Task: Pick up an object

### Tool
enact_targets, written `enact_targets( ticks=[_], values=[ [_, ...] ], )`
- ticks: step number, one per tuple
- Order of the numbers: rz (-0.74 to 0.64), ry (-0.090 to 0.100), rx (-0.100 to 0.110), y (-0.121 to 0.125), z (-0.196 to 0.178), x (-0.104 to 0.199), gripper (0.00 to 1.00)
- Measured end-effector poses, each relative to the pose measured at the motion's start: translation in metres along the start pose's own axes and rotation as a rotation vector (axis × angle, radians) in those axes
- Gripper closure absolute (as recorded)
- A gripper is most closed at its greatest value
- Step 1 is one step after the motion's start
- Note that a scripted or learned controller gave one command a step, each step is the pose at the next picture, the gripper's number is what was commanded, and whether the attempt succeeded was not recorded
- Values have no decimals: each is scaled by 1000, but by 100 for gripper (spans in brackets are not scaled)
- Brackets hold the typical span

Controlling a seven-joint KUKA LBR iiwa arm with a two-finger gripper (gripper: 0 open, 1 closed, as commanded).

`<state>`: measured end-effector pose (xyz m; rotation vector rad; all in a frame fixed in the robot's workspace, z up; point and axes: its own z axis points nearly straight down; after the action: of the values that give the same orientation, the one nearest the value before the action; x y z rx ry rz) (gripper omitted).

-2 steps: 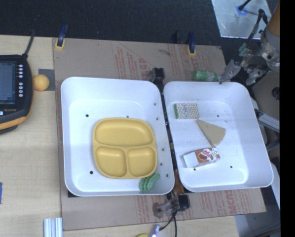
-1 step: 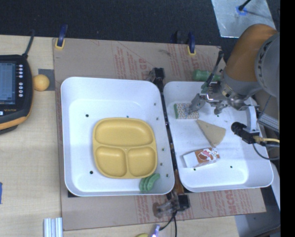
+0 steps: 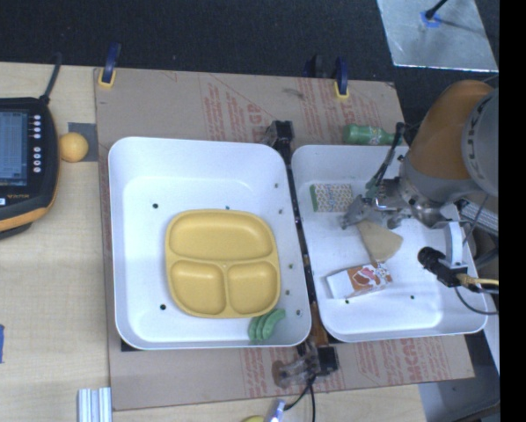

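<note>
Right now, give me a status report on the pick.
Tool low in right bin, nothing visibly held. Tan wedge right beside it. Carton nearby, not blocking.

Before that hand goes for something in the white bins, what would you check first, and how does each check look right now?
1. Hand over the right bin: ok.
2. Something within reach: ok, a tan wedge lies just beside the hand.
3. Wedge apart from the small white packet: ok, a gap shows.
4. Hand open enough to grab: cannot tell, the wrist hides it.
5. Hand already carrying something: cannot tell.
6. Left bin undisturbed: ok, the yellow divided plate lies flat.
</note>
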<state>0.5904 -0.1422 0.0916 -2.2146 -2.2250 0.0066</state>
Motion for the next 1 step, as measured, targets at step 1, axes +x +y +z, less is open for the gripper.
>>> enact_targets(
  ticks=[1],
  values=[
    [-1,1,1,-9,0,-7,0]
  ],
)
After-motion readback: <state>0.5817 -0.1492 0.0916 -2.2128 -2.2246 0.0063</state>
